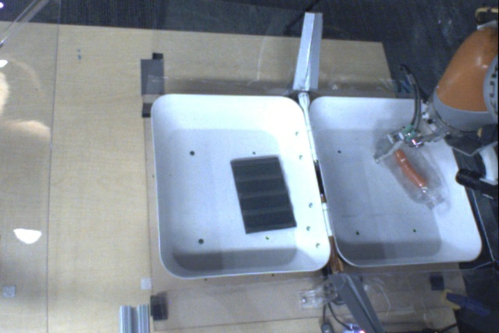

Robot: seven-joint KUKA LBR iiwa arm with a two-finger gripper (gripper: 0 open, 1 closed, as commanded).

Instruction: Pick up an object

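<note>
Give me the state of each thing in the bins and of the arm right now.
Dark ridged pad: lying flat in the left bin, untouched.
Clear packet with an orange item: lying in the right bin, tilted across its floor.
Arm: reaching over the right bin's far right corner, above the packet's upper end.

Your arm (468, 86) comes in from the right edge, upper-right of frame: orange band on top, grey wrist below it. The hand (412, 138) sits at centre-right, angled down and to the left. Can't tell its state from this angle.
</note>
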